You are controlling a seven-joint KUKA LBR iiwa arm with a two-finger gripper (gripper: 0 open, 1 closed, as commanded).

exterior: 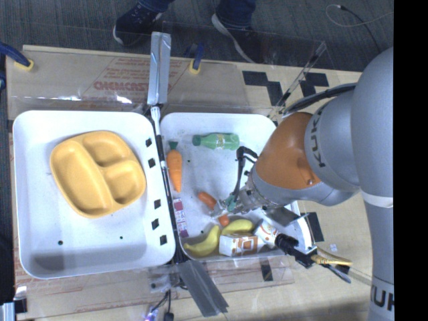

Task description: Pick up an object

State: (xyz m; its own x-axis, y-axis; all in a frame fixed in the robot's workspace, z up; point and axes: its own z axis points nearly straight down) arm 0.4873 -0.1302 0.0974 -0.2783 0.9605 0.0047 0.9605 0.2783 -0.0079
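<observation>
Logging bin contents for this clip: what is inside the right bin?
The right bin holds a green bottle, a carrot, a banana, a small carton and a small orange piece. The arm covers the bin's right part.

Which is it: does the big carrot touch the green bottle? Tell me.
Apart. The camera view shows bare white bin floor between the carrot and the green bottle.

— What sits in the left bin (27,179)?
— A yellow divided plate (97,172).
— And beyond the surface (221,89)?
— A person's dark shoes (137,22) on the floor (60,9), a blue-and-yellow clamp (195,57) at the far edge.
</observation>
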